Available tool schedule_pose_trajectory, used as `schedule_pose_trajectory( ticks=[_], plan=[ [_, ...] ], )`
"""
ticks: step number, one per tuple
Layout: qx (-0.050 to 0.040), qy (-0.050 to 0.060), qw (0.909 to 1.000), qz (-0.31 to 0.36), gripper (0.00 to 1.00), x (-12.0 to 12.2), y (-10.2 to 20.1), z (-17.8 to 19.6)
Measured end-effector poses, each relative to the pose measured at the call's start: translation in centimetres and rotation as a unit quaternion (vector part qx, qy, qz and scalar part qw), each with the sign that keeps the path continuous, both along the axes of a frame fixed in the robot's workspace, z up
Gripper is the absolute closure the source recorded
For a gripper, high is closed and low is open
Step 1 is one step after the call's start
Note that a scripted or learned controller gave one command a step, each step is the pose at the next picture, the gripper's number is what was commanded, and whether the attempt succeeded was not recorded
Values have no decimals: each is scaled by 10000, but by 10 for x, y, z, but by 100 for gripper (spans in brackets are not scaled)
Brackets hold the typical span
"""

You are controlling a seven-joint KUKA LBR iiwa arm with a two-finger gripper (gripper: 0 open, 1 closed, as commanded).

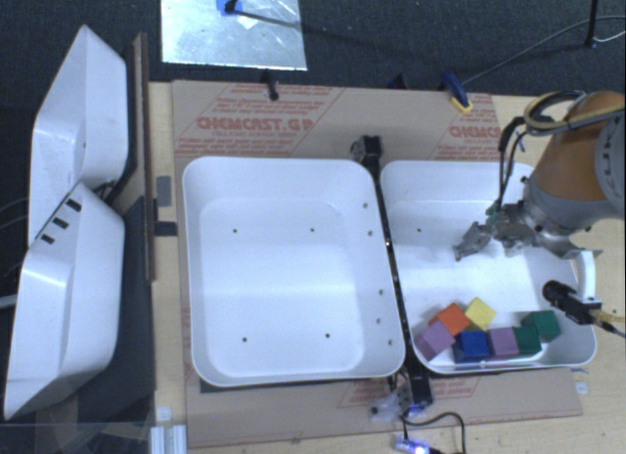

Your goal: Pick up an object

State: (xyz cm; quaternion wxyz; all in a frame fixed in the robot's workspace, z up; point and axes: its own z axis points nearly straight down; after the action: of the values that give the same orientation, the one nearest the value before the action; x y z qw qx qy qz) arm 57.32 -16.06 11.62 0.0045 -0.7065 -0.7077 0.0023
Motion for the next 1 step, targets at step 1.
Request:
schedule_pose_trajectory(
  ticks=[1],
  plan=[
    [-19,-60,10000,-8,100,3,-2,16]
  ],
)
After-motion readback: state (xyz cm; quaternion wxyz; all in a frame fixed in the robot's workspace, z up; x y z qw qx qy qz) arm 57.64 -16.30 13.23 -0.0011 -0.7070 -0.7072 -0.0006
